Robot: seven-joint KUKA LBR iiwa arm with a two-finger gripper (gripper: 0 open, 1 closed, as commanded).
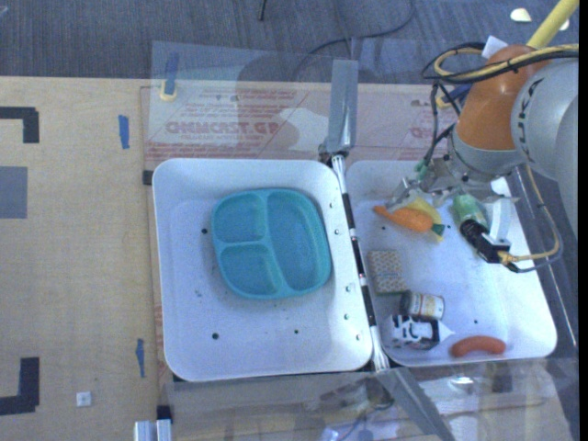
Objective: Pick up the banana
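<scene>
- The grey arm (pixel 537 108) with its orange band comes in from 3 o'clock and bends over the right bin (pixel 542 315).
- The gripper (pixel 424 184) hangs low at the bin's 11 o'clock corner.
- How wide the gripper is open, I cannot tell; that part is blurry and dark.
- The banana (pixel 421 208) lies just under the gripper, maybe touching it.
- An orange carrot (pixel 404 219) lies right against the banana.
- A green thing (pixel 467 208) sits at 3 o'clock from the banana.
- A small can (pixel 424 304) lies on its side near the bin's 6 o'clock edge.
- A red sausage (pixel 478 345) lies at the bin's 5 o'clock corner.
- A tan mesh pad (pixel 386 270) sits by the bin's 9 o'clock wall.
- The left bin (pixel 184 338) holds a blue plate (pixel 272 243) with three parts.
</scene>
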